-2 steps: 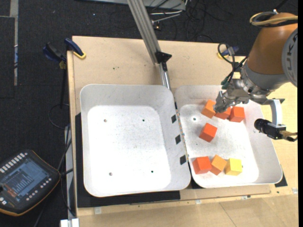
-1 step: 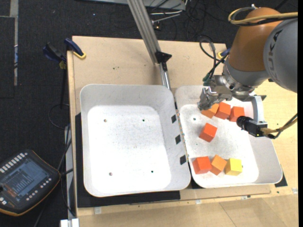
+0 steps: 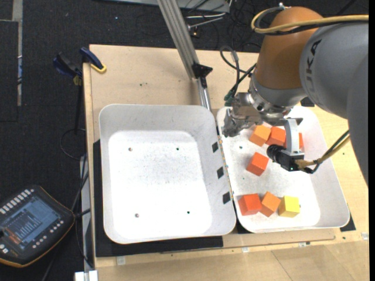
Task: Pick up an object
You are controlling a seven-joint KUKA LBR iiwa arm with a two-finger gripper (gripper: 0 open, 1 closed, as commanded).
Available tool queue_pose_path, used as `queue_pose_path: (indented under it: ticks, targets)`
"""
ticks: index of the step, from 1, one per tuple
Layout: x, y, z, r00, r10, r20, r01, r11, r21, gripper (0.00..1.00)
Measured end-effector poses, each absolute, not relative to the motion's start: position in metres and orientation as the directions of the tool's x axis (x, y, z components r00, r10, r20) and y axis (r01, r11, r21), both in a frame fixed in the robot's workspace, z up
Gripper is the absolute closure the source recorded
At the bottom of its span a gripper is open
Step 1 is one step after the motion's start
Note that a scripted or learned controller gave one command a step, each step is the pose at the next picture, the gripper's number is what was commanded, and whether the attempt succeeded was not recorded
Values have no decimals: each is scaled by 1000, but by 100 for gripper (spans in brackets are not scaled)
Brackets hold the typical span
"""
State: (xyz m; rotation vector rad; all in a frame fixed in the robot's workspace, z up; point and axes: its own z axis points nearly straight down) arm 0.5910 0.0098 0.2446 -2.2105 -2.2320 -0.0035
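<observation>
Since there's just the one overhead cam, all of this is from that view: arm [image 3: 304, 51] comes in from the right, orange band above the wrist, and is bent down over the right bin [image 3: 335, 212]. gripper [image 3: 233, 122] sits low at that bin's upper-left corner, just beside the rim where the two bins meet. Gripper state: can't tell, the wrist body and cabling block the tip, and no block shows in it. Candidates to pick are all in the right bin. orange block [image 3: 261, 134] is closest, just right of the gripper and near it, can't tell if touching. red-orange block [image 3: 277, 137] is up against the orange one, partly under the wrist hardware. Lone red-orange cube [image 3: 256, 164] sits mid-bin, tilted on a corner relative to the bin walls, apart from the rest. Along the near wall there's a row of 3: red cube [image 3: 250, 204], small orange cube [image 3: 270, 203] touching it, then yellow cube [image 3: 289, 206] just beside that. left bin [image 3: 106, 117] is next to it, white w/ dark specks on the floor. Both bins rest on the bench [image 3: 146, 69]. Off-bench: blue clamp [image 3: 69, 63] at the far-left corner, metal pole [image 3: 176, 28] running diag from the top, pendant [image 3: 29, 224] on the floor lower-left.
</observation>
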Motion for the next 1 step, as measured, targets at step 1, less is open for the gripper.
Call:
queue_pose_path:
  ticks: [1]
  targets:
    - [589,65,252,-9,1000,2,1000,9,1,100]
